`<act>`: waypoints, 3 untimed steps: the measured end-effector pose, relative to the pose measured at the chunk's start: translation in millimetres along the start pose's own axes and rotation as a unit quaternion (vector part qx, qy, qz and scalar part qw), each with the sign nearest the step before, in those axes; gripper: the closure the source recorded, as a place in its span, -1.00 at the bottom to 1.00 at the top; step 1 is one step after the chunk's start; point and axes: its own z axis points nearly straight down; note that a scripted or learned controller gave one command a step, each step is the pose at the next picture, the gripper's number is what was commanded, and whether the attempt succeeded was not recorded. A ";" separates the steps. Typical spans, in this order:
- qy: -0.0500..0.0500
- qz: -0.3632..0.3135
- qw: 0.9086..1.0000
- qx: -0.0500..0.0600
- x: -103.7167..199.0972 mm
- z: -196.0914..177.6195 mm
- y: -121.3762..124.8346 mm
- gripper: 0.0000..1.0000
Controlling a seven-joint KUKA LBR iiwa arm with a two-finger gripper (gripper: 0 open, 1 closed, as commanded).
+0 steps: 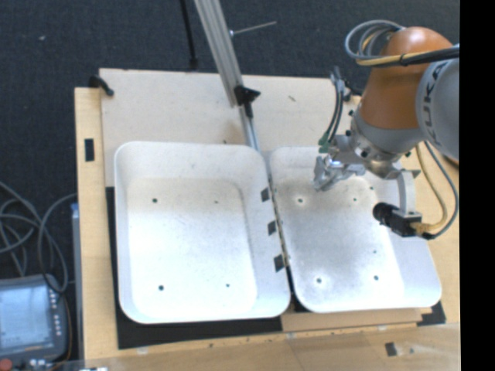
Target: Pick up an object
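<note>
On the bench [186, 99], my pincer [328, 173] hovers low over the right bin [348, 246]; grip state unclear, so I risk clutching nothing.

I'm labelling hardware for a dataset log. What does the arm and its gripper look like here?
The arm is grey with a rounded orange band above the wrist and dark lettering on the grey shell. Looped grey cables sit at its top, and thin cables run down the wrist. The gripper is small, metallic and silver-grey.
</note>
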 end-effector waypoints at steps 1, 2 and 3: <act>0.000 0.000 1.000 0.000 44.5 2.2 -32.3 1.00; 0.000 -0.001 1.000 0.000 99.7 8.5 -49.9 1.00; 0.000 -0.001 1.000 0.000 148.1 12.2 -75.9 1.00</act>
